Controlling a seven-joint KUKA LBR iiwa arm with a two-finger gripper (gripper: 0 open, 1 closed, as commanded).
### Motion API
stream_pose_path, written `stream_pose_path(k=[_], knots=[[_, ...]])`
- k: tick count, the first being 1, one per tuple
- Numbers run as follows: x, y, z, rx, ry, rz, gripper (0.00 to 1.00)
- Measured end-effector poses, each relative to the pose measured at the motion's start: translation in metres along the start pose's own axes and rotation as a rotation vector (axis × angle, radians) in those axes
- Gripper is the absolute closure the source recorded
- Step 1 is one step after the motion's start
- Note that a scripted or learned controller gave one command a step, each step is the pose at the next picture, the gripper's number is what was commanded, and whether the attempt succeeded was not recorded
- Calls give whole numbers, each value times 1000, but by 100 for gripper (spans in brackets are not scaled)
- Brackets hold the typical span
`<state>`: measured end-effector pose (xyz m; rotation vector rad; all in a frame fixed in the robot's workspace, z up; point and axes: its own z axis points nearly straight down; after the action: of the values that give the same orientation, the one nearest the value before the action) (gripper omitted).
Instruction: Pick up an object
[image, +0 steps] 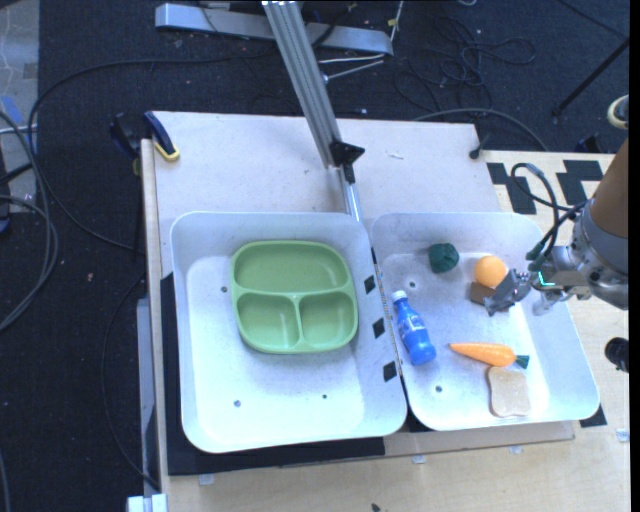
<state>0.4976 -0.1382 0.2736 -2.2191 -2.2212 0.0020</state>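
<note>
The left bin (200, 400) carries a green divided plate (295, 296) with three compartments, lying flat and nowhere near the arm. Nothing about it suggests it is the target.

The right bin (570, 390) holds the loose items. Nearest the shared wall lies a blue bottle (411, 328) with a white cap, on its side. Further back is a dark green lump (443, 257) — too small to name more exactly. Toward the front lie a toy carrot (485, 353) and, just beside its tip, a slice of toast (508, 391). An orange ball (490, 271) sits at the back right.

The gripper (506, 292) hangs low over the bin, right against the orange ball's near side, and the ball looks like the thing being gone for. How wide the claw stands I cannot tell — its tip is a dark blur, and nothing is visibly caught in it.

By my reading the approach is made, while the grasp and the lift remain to be done.
</note>
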Motion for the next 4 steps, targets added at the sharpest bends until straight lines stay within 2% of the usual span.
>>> stream_pose_path(k=[1, 2, 4], knots=[[0, 0, -1, -2, 0, 0, 0], [0, 2, 63, 4, 1, 2, 0], [4, 6, 149, 0, 0, 2, 0]])
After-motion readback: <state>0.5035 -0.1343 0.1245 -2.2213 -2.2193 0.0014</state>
